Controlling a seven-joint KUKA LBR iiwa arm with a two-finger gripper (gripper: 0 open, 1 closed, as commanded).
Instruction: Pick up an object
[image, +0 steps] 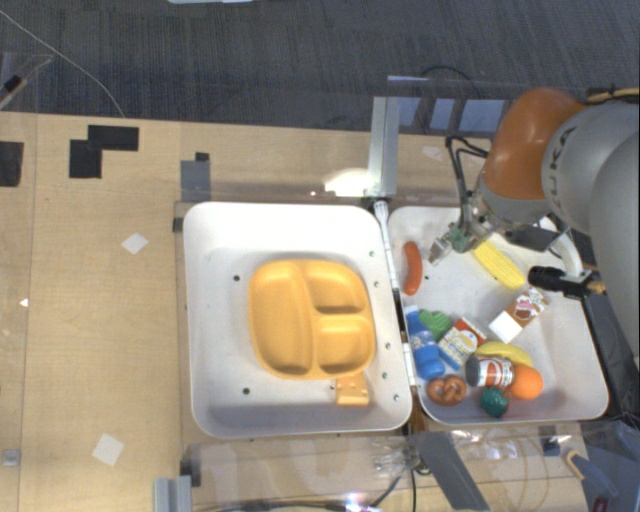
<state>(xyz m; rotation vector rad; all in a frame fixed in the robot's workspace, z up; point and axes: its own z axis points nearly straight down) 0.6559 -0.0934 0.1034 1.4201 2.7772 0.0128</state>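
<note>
Hand (452, 243) over right bin's (596, 392) far part, nothing seen between its fingers, grip state unclear | toys heaped at near end, corn cob (498, 263) just beside hand | yellow tray (308, 315) in left bin (215, 330) | wooden counter (90, 330), dark carpet (250, 60) beyond

Two bins side by side on tabletop (90, 330). Left bin (215, 300): divided tray (310, 315) at centre, small block (352, 392) near front edge. Right bin (575, 385): sausage (411, 268) along left wall, corn cob (497, 264) toward back, can (490, 373), fruit and cartons clustered at front edge. Gripper (452, 243) over back-left corner of right bin.
</note>
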